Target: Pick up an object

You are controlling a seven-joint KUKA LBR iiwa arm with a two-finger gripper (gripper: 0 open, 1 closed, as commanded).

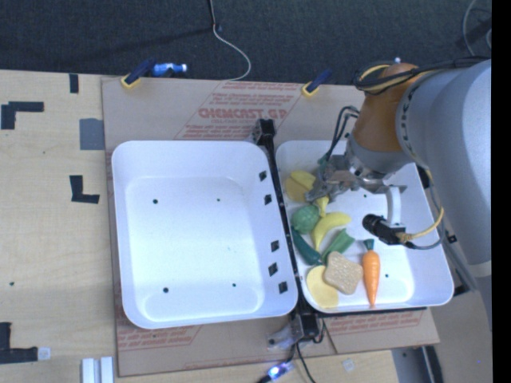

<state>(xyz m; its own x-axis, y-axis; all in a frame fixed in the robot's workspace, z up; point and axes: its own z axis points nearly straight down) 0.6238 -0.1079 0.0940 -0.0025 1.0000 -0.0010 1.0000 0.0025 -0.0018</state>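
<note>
A: Where is the pincer (326, 188)?

B: Low in the right bin (427, 282), over the yellow pieces (300, 184) near the divider. The wrist covers it, so whether it is apart or together cannot be told, and nothing shows clamped in it.

A: What lies around it?

B: Just below, a green vegetable (304, 217) and a banana (329, 227). Further toward the front edge, a slice of bread (343, 272) rests on a pale yellow disc (319, 290), with a carrot (371, 274) beside it. The toys overlap, so several shapes are hard to make out.

A: And beyond?

B: The left bin (128, 214) sits alongside on the counter (48, 214). The arm (455, 150) is cut off at the right.
</note>
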